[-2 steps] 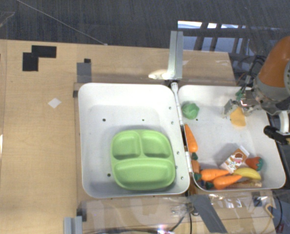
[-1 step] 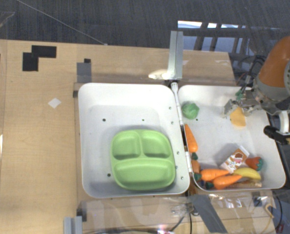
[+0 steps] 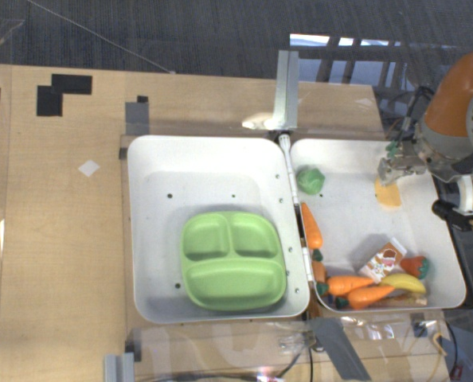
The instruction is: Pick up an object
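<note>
Tool (image 3: pixel 397 168) sits low over the yellow piece (image 3: pixel 388 194) near right bin's (image 3: pixel 356 161) far edge, lined up to grab; grip unclear.

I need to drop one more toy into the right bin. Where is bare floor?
Bare floor lies mid-bin, between the green ball, the yellow piece under the tool, and the upright carrot. The near edge is crowded: carrots, banana, carton.

Yellow-orange block (image 3: pixel 388 194) lies flat on right bin floor, upper right area, just under the gripper (image 3: pixel 396 171). Well apart from green ball (image 3: pixel 310 180) and the carrot/banana pile (image 3: pixel 380 285) at bottom.
</note>
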### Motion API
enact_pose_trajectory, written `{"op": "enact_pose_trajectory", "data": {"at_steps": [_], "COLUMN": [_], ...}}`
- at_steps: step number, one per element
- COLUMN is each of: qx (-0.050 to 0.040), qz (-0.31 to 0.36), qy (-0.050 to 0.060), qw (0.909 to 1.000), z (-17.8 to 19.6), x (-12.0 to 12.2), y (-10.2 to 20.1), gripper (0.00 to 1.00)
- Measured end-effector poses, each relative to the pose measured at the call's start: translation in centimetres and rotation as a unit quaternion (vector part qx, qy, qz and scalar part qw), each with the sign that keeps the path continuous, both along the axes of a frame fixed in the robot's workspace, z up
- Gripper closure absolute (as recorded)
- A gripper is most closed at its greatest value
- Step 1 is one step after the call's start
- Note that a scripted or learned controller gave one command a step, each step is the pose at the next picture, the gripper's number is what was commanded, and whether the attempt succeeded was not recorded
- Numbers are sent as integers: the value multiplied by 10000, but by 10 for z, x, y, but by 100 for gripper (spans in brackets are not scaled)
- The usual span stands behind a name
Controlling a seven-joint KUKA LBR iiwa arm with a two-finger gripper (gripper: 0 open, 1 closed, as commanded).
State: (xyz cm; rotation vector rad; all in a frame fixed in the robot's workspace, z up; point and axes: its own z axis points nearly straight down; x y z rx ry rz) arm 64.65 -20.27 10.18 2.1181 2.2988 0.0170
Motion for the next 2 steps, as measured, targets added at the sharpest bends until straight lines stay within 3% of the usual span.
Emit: {"op": "enact_pose_trajectory", "data": {"at_steps": [1, 2], "qx": [0, -1], "qz": [-1, 108], "qy": [1, 45], "qw": [10000, 9999], "z": [0, -13], "x": [0, -2], "y": [0, -2], "gripper": [0, 0]}}
